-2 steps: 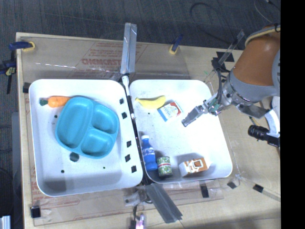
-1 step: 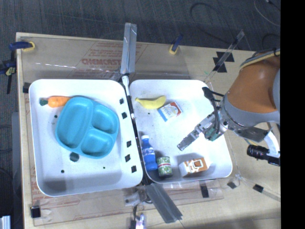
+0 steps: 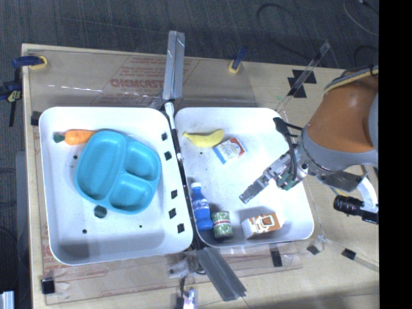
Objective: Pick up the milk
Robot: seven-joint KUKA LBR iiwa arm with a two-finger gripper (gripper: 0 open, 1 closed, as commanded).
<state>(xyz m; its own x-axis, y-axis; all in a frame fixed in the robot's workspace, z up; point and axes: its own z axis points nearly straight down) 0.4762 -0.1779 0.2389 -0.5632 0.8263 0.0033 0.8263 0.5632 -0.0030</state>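
A small white carton with red and blue print, most likely the milk (image 3: 229,149), lies on its side in the right bin (image 3: 293,134), just right of a banana (image 3: 204,138). My gripper (image 3: 246,196) hangs over the middle of the right bin, pointing down-left. Its tip is below and a little right of that carton and apart from it. It is also above an orange and white carton (image 3: 261,224) near the bin's front wall. Nothing shows at the gripper's tip.
A blue bottle (image 3: 201,206) and a green can (image 3: 222,224) lie at the right bin's front left corner. The left bin (image 3: 58,224) holds a blue divided plate (image 3: 119,170) and a carrot (image 3: 78,136). The grey arm with its orange band (image 3: 347,118) enters from the right.
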